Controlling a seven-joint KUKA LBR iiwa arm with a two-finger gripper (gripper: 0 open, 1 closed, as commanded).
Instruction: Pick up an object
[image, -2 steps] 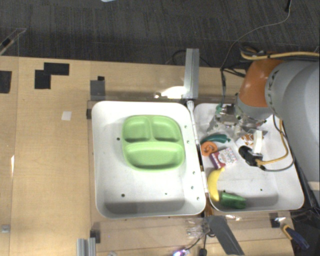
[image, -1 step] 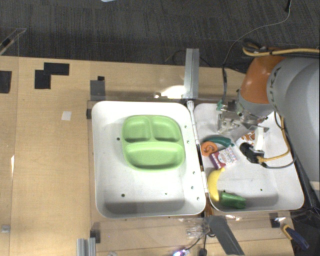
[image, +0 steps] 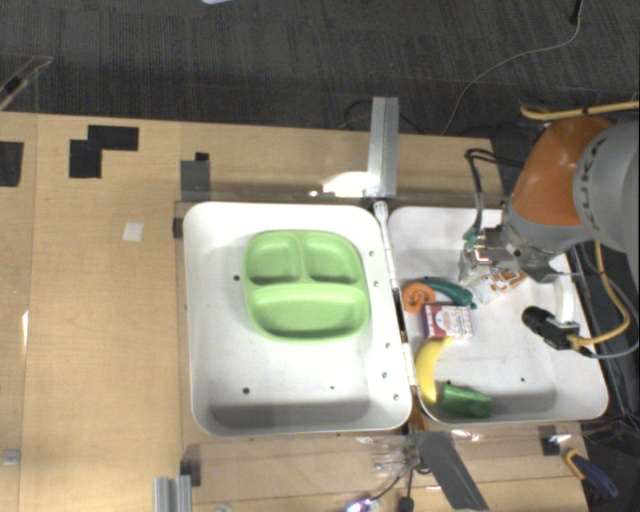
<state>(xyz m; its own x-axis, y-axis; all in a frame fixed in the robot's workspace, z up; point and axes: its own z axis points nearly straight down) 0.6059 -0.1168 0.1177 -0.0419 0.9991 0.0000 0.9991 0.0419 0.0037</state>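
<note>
Two shallow white bins sit on the surface, and all my candidates are in the right-hand bin (image: 520, 365). The left-hand bin (image: 205, 330) carries a green plastic divided plate (image: 305, 283). The tool (image: 481, 256) hangs low over the right bin's far half, under the grey arm (image: 600, 190) with its orange band. From this slant I cannot tell whether it is released or clenched. Nothing visibly sits in it, so I'm calling the pick not yet made.

Closest to it is a small white-and-orange crinkled packet (image: 503, 283), just beside the tool on its near side. My guess is that's the target. Across from it, against the dividing wall, lies a flat orange-and-teal piece (image: 432, 292). A small maroon carton (image: 447, 321) sits touching or nearly touching that piece, with a yellow banana (image: 427, 368) below it. A dark green cylinder (image: 464, 400) lies at the banana's near end.

Risks, as I read them: the packet looks thin and slack, so a closing tool could slide off it. It could also pinch only a corner and lose it on the lift. The packet is offset from the tool too, so a straight descent might land on bare bin floor. And the cluster by the wall is tight, so going there could nudge neighbours or catch two things together.
</note>
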